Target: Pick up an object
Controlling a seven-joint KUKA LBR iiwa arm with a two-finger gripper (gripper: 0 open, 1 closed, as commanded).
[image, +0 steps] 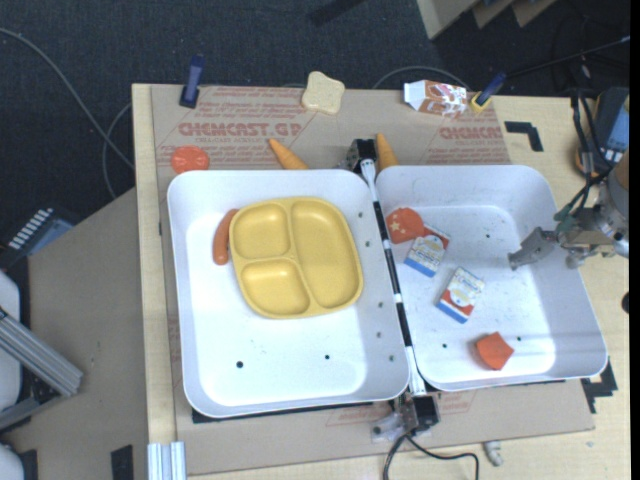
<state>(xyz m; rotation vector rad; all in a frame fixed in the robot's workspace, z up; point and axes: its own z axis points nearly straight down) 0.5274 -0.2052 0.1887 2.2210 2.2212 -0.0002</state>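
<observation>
Approaching with nothing held, I keep the gripper (527,253) at the right bin (560,363), jaw state unclear; next, descend onto the small carton (460,294).

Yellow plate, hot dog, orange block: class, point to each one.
yellow plate (296,256), camera view, middle divider.
hot dog (220,240), camera view, its middle, left of the plate.
orange block (493,351), camera view, top face.

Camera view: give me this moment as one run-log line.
gripper: over right bin, right side, nothing held | nearest: small carton | also there: orange block | yellow tray: left bin
</observation>
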